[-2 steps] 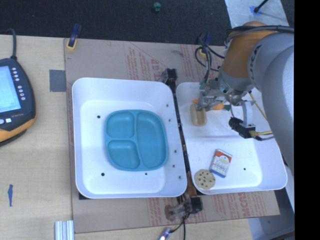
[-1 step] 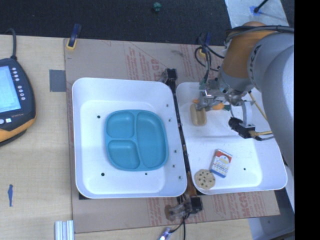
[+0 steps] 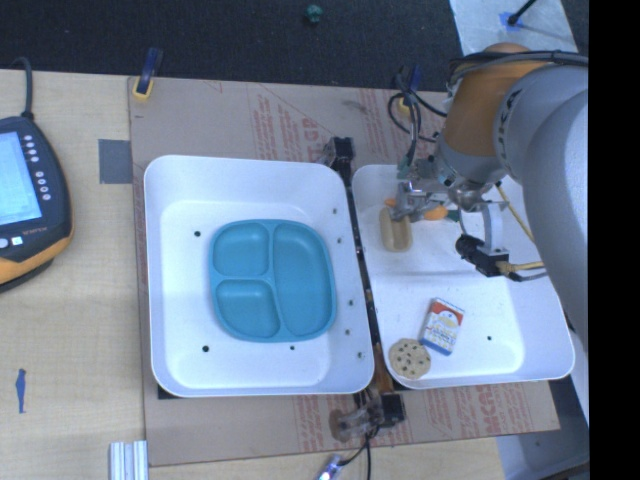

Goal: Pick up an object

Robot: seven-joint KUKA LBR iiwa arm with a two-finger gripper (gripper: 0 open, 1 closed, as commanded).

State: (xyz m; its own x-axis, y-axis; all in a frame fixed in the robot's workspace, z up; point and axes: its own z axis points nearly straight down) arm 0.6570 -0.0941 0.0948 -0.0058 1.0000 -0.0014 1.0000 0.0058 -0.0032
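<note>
1. The gripper [image 3: 405, 206] is down in the right bin [image 3: 500, 363], at its far left corner, right over a small tan cylinder-ish thing, call it the tan block [image 3: 396, 232]. The block sits just under the jaws and looks like it's touching them, but I honestly can't tell if the jaws are open, closed, or clamped on it.
2. Other candidates in that bin: a small snack box [image 3: 442, 326] and a round cookie [image 3: 409, 358], both near the front edge, close together, well apart from the gripper.
3. The left bin [image 3: 165, 268] holds a blue divided plate [image 3: 272, 278].
4. What could go wrong, I reckon: the block is hard up against the bin wall, so one jaw may land on the rim and knock it over or shove it aside. A rounded shape can also squirt out of a pinch.
5. Writing: the snack box has printing, too small to read. Faint red print on the cardboard over the surface is unreadable too.
</note>
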